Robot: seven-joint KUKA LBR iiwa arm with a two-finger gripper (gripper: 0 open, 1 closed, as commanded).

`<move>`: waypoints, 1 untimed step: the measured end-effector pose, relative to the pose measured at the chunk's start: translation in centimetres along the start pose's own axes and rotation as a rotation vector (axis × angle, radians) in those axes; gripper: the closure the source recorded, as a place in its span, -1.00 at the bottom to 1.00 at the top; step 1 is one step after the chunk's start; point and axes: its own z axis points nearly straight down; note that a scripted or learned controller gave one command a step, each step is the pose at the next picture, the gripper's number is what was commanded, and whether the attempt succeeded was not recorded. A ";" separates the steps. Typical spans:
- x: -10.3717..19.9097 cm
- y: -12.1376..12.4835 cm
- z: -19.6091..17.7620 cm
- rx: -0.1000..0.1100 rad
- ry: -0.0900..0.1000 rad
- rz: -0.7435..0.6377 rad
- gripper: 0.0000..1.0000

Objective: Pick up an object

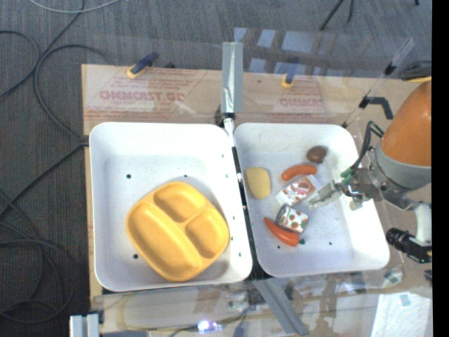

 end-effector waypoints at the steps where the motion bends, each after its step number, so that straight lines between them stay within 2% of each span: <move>1: 5.6 3.3 11.7 -0.012 -0.003 -0.210 -1.00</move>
